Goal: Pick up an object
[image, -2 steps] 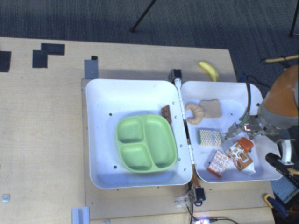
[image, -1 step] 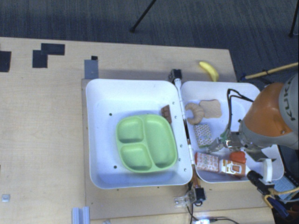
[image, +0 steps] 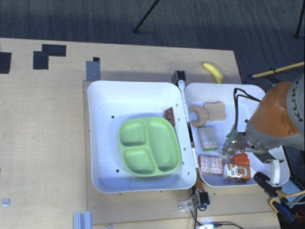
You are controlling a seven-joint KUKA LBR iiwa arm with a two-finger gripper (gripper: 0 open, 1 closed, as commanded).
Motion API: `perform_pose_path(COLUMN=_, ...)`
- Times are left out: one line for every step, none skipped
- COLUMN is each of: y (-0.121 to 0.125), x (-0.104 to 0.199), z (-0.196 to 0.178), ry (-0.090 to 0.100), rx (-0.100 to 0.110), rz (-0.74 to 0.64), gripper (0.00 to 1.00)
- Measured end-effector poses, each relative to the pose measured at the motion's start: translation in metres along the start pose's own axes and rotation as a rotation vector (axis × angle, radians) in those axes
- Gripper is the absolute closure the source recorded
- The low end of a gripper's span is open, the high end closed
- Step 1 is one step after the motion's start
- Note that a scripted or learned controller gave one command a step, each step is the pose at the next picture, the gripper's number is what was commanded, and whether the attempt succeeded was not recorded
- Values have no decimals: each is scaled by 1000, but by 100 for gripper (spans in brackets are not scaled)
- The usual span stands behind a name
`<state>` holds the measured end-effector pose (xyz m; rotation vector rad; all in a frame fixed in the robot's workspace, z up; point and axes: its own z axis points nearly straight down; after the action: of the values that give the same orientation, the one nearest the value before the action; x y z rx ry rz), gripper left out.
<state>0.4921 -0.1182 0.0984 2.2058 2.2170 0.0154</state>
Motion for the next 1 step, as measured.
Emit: perform_pose_path(y=0, x=0, z=0, ry=0, rx=1, rz=0, gripper=0)
